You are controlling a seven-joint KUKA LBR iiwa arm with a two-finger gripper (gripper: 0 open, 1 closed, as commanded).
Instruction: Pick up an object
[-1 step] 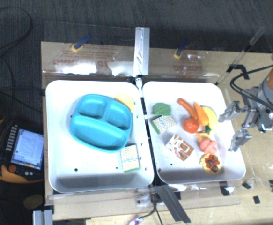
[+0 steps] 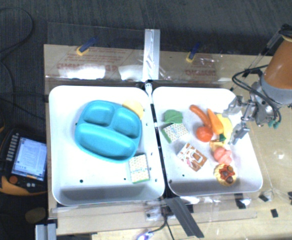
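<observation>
Two white bins [image 2: 60,184] are carried by the surface. Toy food, a carrot [image 2: 215,122] included, is gathered along the right bin's right edge, where the hand [image 2: 237,120] is spread open, nothing held.

Bare white floor lies open along the 6 o'clock side of the left white bin [image 2: 65,184], past a blue sectioned plastic tray [image 2: 108,129] and a small patterned box [image 2: 138,168]. In the right white bin [image 2: 246,181], toy foods crowd the 3 o'clock side; its 7 o'clock corner lies open.
</observation>
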